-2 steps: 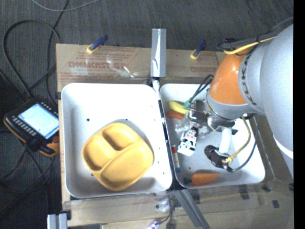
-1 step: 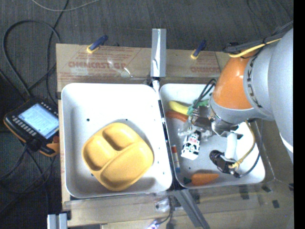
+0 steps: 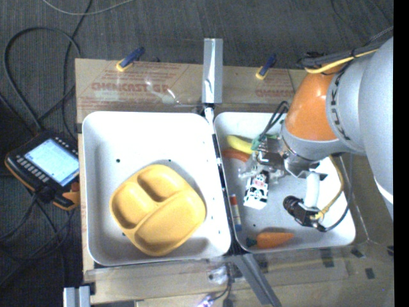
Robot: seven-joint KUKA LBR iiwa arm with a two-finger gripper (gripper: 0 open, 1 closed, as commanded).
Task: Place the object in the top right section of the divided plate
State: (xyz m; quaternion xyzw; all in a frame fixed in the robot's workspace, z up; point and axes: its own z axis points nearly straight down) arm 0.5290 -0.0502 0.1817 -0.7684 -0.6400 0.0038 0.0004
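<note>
Dark grey carpet is surrounding the bench, with black cables trailing over it and a teach pendant (image 3: 43, 165) lying off the bench's left edge; two white bins are sitting side by side on a brown board, with two blue-and-yellow clamps (image 3: 130, 59) gripping the board's far edge.

Left bin (image 3: 96, 133) is holding the yellow divided plate (image 3: 158, 208), resting toward its near half and turned at a slant, so the dividers are running diagonally; the section lying nearest the bin's far right corner is reading as the target, though that is a judgement given the plate's rotation.

Right bin (image 3: 345, 232) is holding the loose items; a small black-and-white cow figure (image 3: 257, 190) is lying near the bin's middle, slightly toward its left wall, with its long axis running roughly from far edge to near edge; a yellow banana-like piece (image 3: 238, 144) is lying toward the far left corner; an orange carrot (image 3: 273, 239) is lying along the near edge; a thin marker-like stick (image 3: 235, 211) is lying against the left wall.

Gripper (image 3: 261, 166) is hanging just above the far end of the cow figure, the arm reaching in over the bin's right side; how far the fingers are apart, I cannot tell; nothing is visibly being held.

Judgement: the cow is looking like the intended object, lying directly below and slightly nearward of the gripper; the plate is lying well apart, across the shared wall to the left, so the carry is needing to go leftward.
</note>
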